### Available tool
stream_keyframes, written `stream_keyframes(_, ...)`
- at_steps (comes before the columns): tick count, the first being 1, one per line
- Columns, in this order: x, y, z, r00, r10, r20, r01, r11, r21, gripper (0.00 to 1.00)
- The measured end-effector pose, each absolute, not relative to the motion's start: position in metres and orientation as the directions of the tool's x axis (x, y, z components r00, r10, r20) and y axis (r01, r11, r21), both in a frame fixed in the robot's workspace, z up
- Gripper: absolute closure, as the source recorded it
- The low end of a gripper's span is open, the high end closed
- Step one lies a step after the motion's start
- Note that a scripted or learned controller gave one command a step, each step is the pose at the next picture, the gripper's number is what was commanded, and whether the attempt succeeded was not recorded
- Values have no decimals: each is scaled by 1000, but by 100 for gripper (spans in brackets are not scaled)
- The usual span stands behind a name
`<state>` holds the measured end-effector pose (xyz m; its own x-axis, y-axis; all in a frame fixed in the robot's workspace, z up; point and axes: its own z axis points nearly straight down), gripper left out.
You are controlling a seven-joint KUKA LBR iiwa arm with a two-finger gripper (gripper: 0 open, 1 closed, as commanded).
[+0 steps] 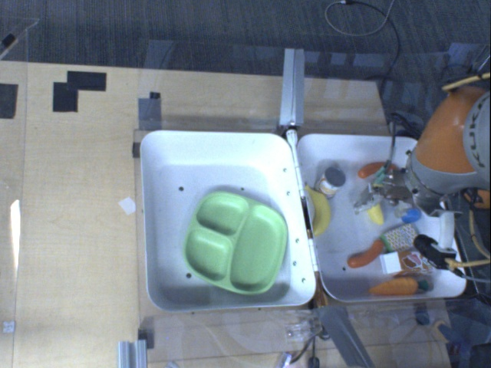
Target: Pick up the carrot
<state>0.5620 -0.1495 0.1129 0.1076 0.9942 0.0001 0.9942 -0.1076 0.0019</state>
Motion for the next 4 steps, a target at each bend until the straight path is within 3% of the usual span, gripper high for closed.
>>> stream_keyframes(1, 564, -149, 125, 106, 994, 0, 994, -106, 8, 100)
stream_keyframes(2, 522, -124, 159, 201, 980, 2, 980, -201, 1, 100)
stream_keyframes(3, 557, -136, 90, 419, 908, 4, 908, -419, 8, 100)
stream_keyframes(4, 558, -131, 189, 480, 877, 1, 877, -480, 4, 100)
